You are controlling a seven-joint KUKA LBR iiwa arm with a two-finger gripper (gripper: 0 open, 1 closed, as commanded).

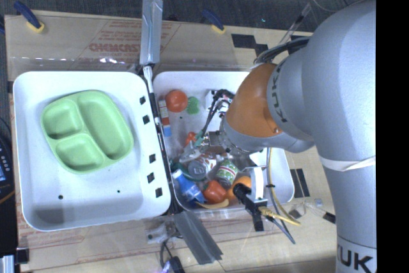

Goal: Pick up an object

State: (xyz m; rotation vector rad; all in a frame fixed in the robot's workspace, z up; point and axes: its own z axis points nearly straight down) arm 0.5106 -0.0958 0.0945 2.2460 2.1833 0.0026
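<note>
My gripper (203,151) is down in the right bin (281,183), low over a heap of small objects at the bin's near-left part. Under and around it lie a silvery can (195,168), a green-labelled can (225,172), a blue object (185,186), a red object (215,191) and an orange piece (241,186). The wrist with its orange band (252,109) hides the bin's middle. An orange-red ball (176,100) and a small green item (192,105) rest apart at the bin's far-left corner.
The left bin (38,201) holds a light-green divided plate (86,130). A grey divider strip (151,22) runs between the bins. The big grey arm (332,86) covers the right side. Clamps and cables lie near the bench's front edge (192,240).
</note>
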